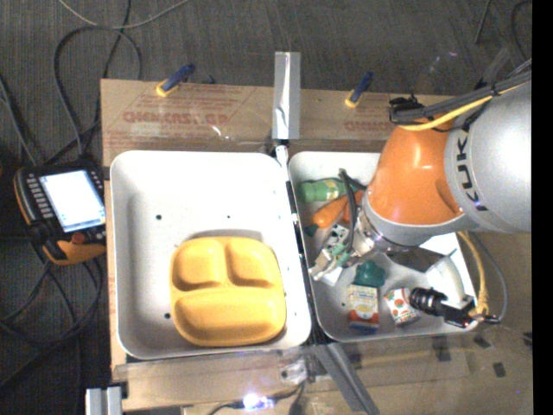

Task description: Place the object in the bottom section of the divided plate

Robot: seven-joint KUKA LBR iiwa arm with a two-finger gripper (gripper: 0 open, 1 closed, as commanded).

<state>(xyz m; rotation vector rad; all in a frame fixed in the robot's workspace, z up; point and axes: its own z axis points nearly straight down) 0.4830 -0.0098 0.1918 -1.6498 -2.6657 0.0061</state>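
A yellow divided plate (pixel 228 290) lies in the left bin (pixel 138 188), with two small sections at the top and one wide section at the bottom. Nothing lies on the plate. My gripper (pixel 333 253) hangs low over the left part of the right bin (pixel 304 292), among the loose objects there. It sits just below an orange carrot-like piece (pixel 331 212) and left of a teal object (pixel 370 273). The arm's orange band (pixel 415 184) hides part of the bin behind it.
The right bin also holds a green bottle (pixel 317 189), a red-and-white packet (pixel 363 306), a small red-and-white carton (pixel 398 306), a black bottle (pixel 439 306) and a white piece (pixel 445 271). A metal post (pixel 286 93) stands behind the bins. A teach pendant (pixel 65 201) lies at the left.
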